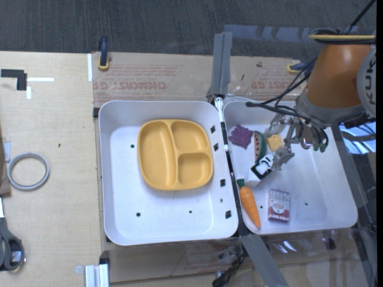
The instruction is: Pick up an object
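The right bin [335, 214] holds several small items: a purple toy [241, 136], a watermelon slice [258, 145], a yellow block [274, 142], a black and white piece [261, 168], an orange carrot [249, 206] and a small red box [279, 205]. My gripper [285, 148] hangs low over the bin's upper middle, just right of the yellow block and above the black and white piece. Its metal tip reaches close to that piece; contact is unclear. The arm's orange band [338, 76] sits above it.
The left bin [119, 220] carries a yellow divided plate [175, 154]. On the bench to the left lie a grey ring [27, 171] and scissors [11, 251]. A blue clamp [103, 51] stands behind the left bin. Cables [281, 103] run near the wrist.
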